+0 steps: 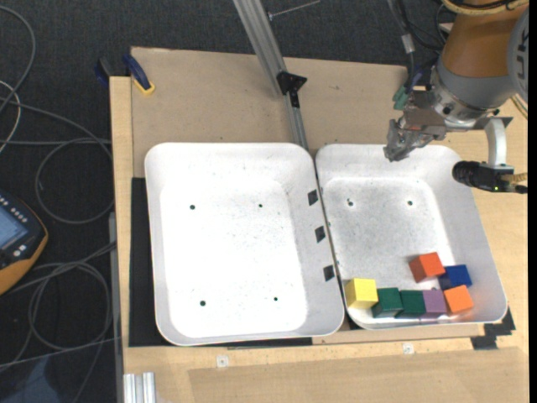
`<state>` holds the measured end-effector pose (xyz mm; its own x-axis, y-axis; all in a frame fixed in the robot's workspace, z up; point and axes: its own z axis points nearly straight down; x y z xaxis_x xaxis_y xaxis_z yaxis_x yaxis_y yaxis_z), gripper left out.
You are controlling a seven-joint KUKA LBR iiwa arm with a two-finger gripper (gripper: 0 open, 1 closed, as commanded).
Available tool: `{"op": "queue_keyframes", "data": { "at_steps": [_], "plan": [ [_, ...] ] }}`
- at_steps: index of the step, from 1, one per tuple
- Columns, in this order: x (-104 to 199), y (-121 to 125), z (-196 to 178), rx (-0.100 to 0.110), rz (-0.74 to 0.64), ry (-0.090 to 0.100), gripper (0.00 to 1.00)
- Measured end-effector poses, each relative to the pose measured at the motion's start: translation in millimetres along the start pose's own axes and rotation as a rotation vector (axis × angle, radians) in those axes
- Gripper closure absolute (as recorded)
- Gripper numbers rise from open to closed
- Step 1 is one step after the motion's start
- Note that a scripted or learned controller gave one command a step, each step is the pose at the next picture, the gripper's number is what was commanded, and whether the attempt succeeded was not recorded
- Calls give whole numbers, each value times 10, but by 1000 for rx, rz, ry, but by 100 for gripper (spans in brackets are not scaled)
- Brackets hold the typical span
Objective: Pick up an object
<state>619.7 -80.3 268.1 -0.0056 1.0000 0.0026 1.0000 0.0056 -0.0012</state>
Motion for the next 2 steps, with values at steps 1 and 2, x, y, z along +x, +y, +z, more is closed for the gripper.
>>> {"op": "queue_keyframes", "data": {
  "at_steps": [1, 2],
  "plan": [
    [538, 15, -29, 0, -1, 0, 100],
    [1091, -45, 8, 1, -1, 1, 100]
  ]
}}
